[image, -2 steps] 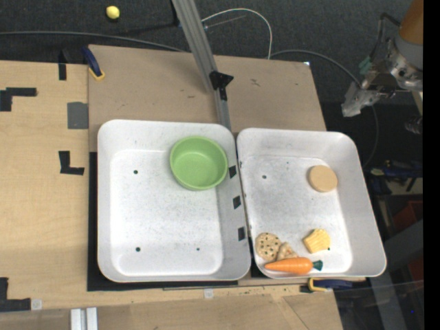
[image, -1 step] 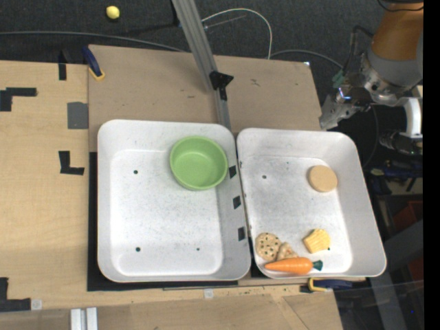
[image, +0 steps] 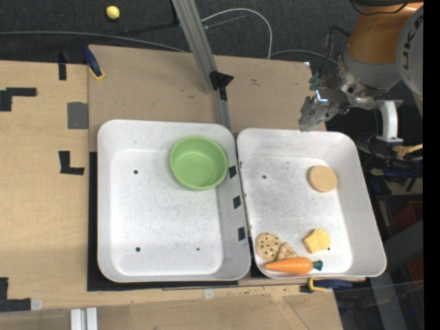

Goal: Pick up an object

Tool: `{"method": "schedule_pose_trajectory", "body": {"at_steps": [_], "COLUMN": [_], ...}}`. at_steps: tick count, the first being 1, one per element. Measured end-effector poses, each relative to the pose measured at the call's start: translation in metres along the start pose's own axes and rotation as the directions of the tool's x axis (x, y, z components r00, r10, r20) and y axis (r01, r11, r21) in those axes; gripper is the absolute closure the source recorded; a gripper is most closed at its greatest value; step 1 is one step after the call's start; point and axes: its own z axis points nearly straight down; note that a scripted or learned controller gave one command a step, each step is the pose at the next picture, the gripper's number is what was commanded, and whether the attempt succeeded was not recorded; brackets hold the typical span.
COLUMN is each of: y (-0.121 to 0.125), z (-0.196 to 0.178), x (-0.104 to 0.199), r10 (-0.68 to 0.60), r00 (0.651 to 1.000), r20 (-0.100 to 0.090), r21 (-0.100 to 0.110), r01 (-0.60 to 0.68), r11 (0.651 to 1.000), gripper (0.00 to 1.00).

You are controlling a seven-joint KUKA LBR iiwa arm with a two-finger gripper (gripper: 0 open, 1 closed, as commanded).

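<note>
Wooden bench (image: pixel 41 184), speckled white bins, round green bowl (image: pixel 199 161) in left bin (image: pixel 117 198), carrot (image: pixel 293 266) laid crosswise in right bin (image: pixel 344 184), gripper (image: pixel 313 115) state indeterminate.

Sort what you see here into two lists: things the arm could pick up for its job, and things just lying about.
Job things: green bowl in the left bin; round biscuit, cookie, yellow cheese piece and carrot in the right bin; the tool.

Lying about: yellow ball on the dark floor; blue clamp at the bench edge.
</note>
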Motion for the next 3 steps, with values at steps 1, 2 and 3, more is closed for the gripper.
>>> {"method": "schedule_pose_trajectory", "body": {"at_steps": [1, 2, 3], "y": [-0.011, -0.023, -0.034], "z": [0.018, 0.033, 0.029], "x": [0.045, 0.104, 0.156], "r10": [0.001, -0.001, -0.001], "r00": [1.000, 1.000, 1.000], "r20": [0.001, 0.000, 0.000], "r21": [0.002, 0.002, 0.001], "r01": [-0.001, 0.001, 0.001], "r11": [1.000, 1.000, 1.000], "gripper": [1.00, 1.00, 1.00]}}
